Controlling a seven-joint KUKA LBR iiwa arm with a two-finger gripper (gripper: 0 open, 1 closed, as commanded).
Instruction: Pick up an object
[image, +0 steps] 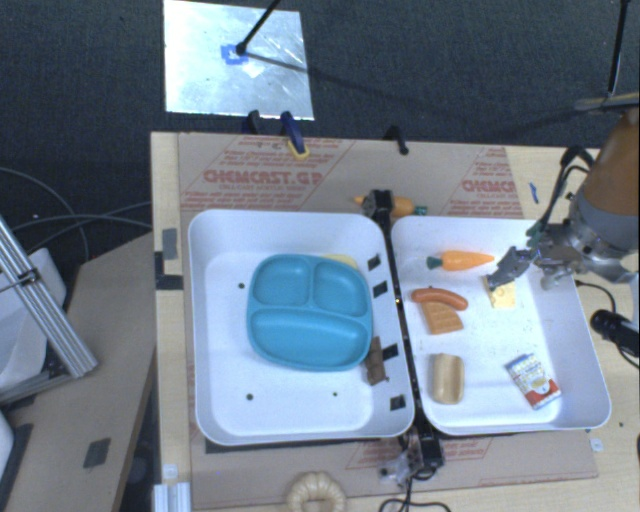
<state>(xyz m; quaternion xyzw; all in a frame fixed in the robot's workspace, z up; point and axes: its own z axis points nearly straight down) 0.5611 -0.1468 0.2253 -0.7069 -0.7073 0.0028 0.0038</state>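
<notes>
My gripper (512, 268) hangs over the upper right part of the right bin (583, 352), reaching in from the right. Its tip is just above a small yellow cheese piece (503, 295), close to or touching it. An orange carrot (464, 260) with a green top lies to its left. Below the carrot are a red sausage (441, 297) and an orange wedge (444, 319). A tan bread roll (447, 379) lies near the front of the bin, and a small red, white and blue carton (532, 381) lies at the front right.
The left bin (222, 392) holds a blue divided plate (308, 311), a small brown item (376, 366) at the plate's right edge and a pale yellow piece (343, 260) behind it. A black divider (394, 300) runs between the bins.
</notes>
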